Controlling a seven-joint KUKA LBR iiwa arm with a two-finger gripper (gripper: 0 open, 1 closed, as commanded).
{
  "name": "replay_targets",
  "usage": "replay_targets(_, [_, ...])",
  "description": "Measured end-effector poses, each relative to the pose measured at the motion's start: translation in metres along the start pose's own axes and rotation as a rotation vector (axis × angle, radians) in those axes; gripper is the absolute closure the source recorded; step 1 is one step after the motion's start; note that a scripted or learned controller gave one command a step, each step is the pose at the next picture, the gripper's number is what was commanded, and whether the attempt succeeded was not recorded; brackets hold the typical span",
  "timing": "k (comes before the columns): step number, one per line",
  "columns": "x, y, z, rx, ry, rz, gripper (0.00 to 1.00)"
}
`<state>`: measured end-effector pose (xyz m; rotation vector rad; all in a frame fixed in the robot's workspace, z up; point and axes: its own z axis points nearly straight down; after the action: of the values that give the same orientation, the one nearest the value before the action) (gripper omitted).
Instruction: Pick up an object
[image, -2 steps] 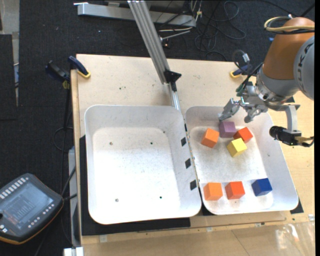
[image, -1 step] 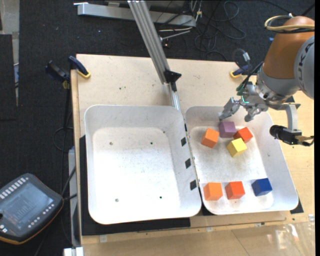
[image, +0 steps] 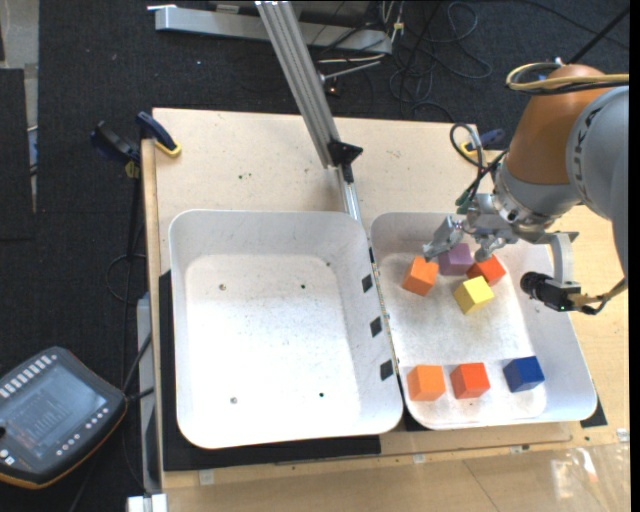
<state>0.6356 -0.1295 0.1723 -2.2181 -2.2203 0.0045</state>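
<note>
Pale wooden bench (image: 250, 160), two shallow white plastic bins (image: 200, 240); pincer (image: 459, 240) spread open, straddling small purple cube (image: 457, 259), nothing gripped yet.

Two white bins, left bin (image: 270, 320) speckled with small dark flecks. Right bin (image: 555, 390) holds blocks: orange (image: 421, 276), purple (image: 457, 259), red-orange (image: 490, 269), yellow (image: 474, 293) in a cluster; orange (image: 427, 381), red-orange (image: 470, 379), blue (image: 523, 373) in a row. Desk (image: 250, 160) pale beige. Arm (image: 570, 140) grey with orange band. Hand (image: 465, 240) grey metal.
</note>
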Motion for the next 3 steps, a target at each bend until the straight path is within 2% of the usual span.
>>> replay_targets(1, [-0.0015,0.006,0.0428,-0.004,0.0,0.001,0.0])
replay_targets(2, [-0.0045,0.009,0.052,-0.01,-0.002,0.005,0.0])
replay_targets(3, [-0.0071,0.0081,0.0429,-0.006,-0.006,0.006,1.0])
